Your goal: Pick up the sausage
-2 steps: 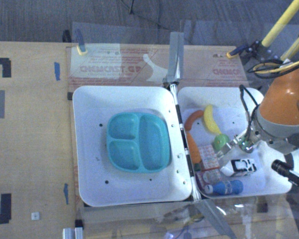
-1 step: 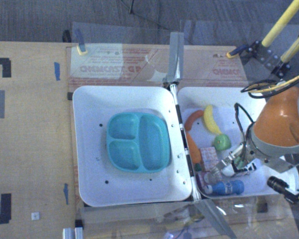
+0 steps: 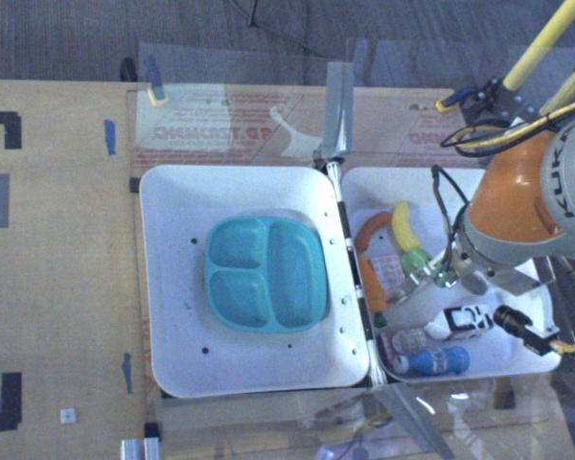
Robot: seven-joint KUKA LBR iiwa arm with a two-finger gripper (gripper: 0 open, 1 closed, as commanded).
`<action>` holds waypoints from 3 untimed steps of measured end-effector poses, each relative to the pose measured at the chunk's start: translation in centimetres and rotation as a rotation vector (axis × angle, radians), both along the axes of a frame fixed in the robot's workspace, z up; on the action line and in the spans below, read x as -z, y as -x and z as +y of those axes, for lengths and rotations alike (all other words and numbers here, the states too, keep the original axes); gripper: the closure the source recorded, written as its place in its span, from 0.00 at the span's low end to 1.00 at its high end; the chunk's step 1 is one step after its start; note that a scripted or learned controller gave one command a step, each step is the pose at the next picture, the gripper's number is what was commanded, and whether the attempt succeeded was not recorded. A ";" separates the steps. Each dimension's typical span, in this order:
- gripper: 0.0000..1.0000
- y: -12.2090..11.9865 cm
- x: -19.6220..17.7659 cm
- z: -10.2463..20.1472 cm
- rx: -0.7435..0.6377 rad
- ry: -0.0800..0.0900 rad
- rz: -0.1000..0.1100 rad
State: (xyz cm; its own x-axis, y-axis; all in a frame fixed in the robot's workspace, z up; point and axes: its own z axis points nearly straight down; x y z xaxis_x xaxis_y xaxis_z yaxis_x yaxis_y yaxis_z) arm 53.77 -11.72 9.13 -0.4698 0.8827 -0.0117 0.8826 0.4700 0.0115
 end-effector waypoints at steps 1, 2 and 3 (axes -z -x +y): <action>0.00 1.8 0.0 1.3 0.338 -0.004 -0.002; 1.00 1.6 -1.2 1.3 0.340 -0.010 -0.006; 1.00 1.6 -2.2 1.1 0.343 -0.009 -0.009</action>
